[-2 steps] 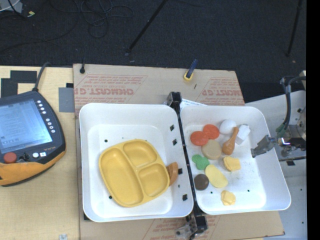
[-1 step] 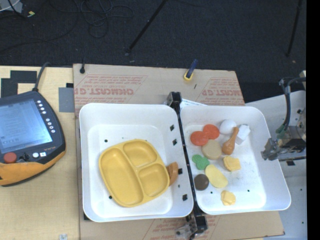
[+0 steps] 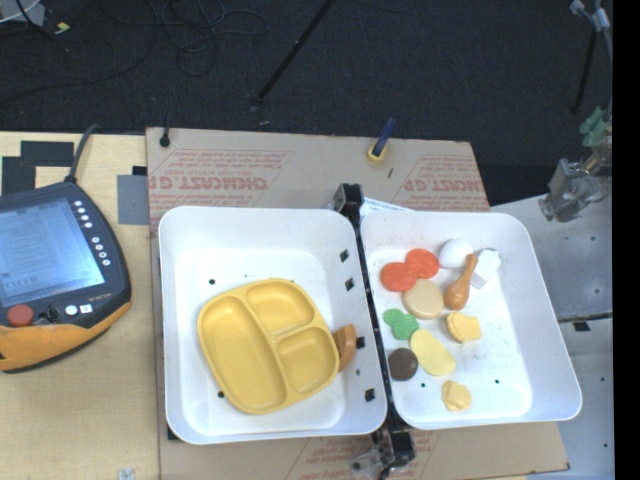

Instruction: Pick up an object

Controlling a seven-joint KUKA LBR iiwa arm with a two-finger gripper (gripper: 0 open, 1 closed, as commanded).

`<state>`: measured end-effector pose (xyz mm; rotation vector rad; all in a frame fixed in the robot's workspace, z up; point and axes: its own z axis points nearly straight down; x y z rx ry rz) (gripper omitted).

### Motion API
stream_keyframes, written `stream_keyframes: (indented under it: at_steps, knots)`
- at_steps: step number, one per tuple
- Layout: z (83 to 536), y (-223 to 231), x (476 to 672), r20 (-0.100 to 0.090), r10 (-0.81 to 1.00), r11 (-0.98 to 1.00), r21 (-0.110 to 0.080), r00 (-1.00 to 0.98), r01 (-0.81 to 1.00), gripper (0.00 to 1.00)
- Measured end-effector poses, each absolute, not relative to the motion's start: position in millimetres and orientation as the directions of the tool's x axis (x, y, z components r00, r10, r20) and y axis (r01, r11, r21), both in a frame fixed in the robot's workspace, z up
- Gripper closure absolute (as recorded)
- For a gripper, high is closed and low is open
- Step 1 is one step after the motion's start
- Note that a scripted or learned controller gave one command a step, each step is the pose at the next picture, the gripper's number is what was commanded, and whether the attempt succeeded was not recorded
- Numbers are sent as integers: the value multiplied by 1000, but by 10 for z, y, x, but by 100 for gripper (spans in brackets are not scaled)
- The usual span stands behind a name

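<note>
While toy food pieces (image 3: 432,308) lie untouched in the right bin (image 3: 545,368) and a yellow tray (image 3: 265,356) fills the left bin (image 3: 200,238), nothing is picked yet; claw state cannot tell.

Even, fairly bright light falls from above on the two white bins (image 3: 255,230), which look nearly washed out, with only thin soft shadows under the yellow tray (image 3: 265,356). The far floor (image 3: 200,48) is dark, its cables barely readable. The teach pendant's screen (image 3: 45,248) shows pale glare. Detail is soft overall, and small items in the right bin (image 3: 540,298) look slightly blurred.
</note>
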<state>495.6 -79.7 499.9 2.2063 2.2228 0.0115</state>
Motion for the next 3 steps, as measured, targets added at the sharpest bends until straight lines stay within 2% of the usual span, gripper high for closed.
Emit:
stream_keyframes:
  at_steps: [1,2,3]
  knots:
    - [2781,-1489,4782,4,1000,-5,-22,5,1000,100]
    - [4067,-1069,4771,-1,1000,5,5,-5,1000,100]
    - [2744,185,4742,3,1000,10,-20,-10,1000,100]
